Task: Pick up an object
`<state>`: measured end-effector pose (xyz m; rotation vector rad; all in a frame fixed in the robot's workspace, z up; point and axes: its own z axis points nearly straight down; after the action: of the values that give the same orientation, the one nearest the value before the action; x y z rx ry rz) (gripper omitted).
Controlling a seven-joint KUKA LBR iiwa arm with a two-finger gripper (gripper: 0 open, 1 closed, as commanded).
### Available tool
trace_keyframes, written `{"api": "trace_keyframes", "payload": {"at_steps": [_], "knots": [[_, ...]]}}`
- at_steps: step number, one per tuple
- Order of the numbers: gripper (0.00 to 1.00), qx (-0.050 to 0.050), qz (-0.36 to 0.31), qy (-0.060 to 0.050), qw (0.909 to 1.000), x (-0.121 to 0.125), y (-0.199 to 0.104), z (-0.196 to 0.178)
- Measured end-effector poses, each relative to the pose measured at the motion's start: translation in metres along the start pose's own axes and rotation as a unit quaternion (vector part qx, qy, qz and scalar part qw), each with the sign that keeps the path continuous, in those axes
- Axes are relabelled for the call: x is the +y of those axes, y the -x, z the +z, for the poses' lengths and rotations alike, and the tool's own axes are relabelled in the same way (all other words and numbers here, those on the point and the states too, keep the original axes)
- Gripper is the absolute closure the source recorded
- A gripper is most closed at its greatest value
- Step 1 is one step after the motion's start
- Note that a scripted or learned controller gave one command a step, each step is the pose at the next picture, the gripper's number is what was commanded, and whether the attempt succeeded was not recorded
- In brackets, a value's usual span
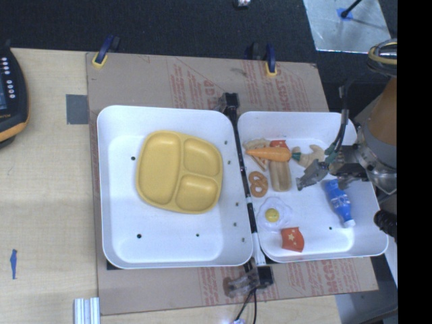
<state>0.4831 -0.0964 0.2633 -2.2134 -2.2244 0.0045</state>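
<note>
The right bin [304, 121] holds several small toy foods: an orange carrot [268, 154], a tan bread piece [280, 176], a brown pretzel [257, 181], a fried egg [272, 214], a red wedge with a star [291, 239], a beige piece [314, 155] and a blue tube [337, 202]. My gripper [316, 175] hangs over the bin's right half, just left of the blue tube and right of the bread piece. Its dark fingers are spread apart and open, with nothing between them.
The left bin [111, 181] carries a yellow divided plate [179, 171]. A black clip [231, 102] sits where the two bins meet at the back. A controller [10, 96] lies at the bench's left edge. The arm comes in from the right over the bin's rim.
</note>
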Motion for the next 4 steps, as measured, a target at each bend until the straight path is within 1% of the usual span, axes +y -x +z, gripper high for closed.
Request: {"api": "trace_keyframes", "payload": {"at_steps": [1, 2, 3, 4], "knots": [[0.0, -0.002, -0.002, 0.003, 1.0, 0.095, 0.032, 0.035], [0.0, -0.001, 0.002, -0.004, 1.0, 0.119, 0.11, 0.159], [0.0, 0.001, 0.001, -0.003, 1.0, 0.062, 0.11, 0.173], [1.0, 0.0, 0.0, 0.0, 1.0, 0.066, 0.11, 0.161]]}}
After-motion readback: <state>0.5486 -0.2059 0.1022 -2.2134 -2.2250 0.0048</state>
